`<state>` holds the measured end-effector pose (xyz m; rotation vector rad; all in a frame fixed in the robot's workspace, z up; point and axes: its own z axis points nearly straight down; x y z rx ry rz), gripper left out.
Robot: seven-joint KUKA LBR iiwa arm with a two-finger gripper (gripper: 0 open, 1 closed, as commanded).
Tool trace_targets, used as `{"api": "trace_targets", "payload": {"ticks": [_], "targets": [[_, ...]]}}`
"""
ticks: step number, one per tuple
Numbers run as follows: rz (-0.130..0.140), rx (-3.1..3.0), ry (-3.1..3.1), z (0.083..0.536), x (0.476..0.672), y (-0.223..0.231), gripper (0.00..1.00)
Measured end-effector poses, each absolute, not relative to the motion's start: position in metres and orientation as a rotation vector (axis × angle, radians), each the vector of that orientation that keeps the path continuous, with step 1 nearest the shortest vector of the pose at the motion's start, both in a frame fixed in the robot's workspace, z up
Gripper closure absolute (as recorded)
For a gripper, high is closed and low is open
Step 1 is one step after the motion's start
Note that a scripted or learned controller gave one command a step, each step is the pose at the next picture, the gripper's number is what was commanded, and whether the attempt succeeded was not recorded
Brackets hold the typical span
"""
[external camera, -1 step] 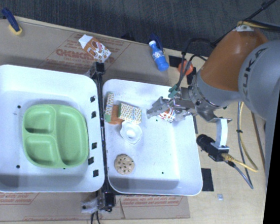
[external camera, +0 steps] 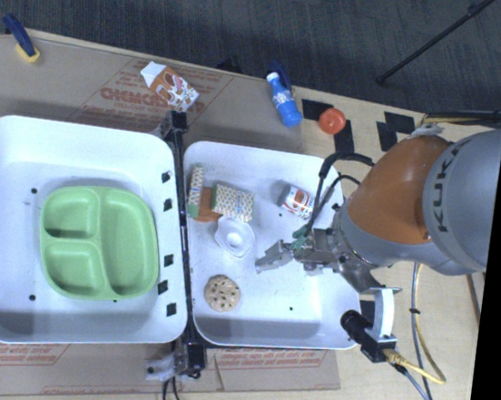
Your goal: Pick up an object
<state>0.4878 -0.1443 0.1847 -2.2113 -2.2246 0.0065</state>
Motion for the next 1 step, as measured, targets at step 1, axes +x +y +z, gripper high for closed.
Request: {"api": "trace_targets", "payload": {"ticks": [1], "targets": [[-0.001, -2.215, -2.229, 0.2822, 0.4854, -0.1103, 0.0]]}}
